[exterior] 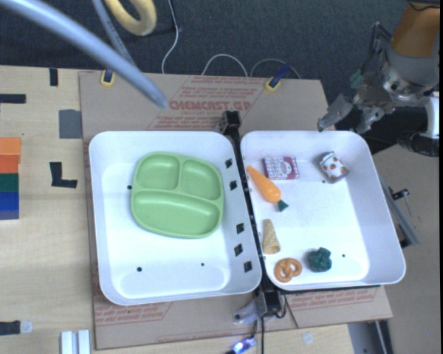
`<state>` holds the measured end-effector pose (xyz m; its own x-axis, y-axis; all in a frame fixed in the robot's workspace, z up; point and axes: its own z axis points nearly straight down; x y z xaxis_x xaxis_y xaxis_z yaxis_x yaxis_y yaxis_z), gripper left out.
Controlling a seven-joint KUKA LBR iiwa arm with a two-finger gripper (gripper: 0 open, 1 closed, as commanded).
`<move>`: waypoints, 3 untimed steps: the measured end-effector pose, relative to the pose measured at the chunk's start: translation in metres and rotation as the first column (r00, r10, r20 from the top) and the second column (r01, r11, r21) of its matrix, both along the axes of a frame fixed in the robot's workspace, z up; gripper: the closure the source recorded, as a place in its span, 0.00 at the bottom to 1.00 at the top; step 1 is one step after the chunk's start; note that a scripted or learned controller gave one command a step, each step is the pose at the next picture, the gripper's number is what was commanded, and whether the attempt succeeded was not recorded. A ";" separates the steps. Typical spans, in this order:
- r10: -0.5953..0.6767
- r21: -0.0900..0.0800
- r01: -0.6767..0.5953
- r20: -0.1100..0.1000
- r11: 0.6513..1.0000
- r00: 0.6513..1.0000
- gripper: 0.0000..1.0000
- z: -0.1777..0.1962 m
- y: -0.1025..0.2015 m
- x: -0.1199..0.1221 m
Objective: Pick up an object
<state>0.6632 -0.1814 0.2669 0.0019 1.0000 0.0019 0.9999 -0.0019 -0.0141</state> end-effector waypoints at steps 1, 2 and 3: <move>0.004 -0.002 -0.004 0.013 1.000 1.000 0.00 0.009 0.001 0.002; 0.004 -0.003 -0.004 0.009 1.000 1.000 0.00 -0.053 0.002 -0.004; 0.004 -0.002 -0.004 0.008 1.000 1.000 0.00 -0.113 0.006 -0.013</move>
<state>0.6499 -0.1756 0.1543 -0.0019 1.0000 -0.0001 1.0000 0.0019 -0.0062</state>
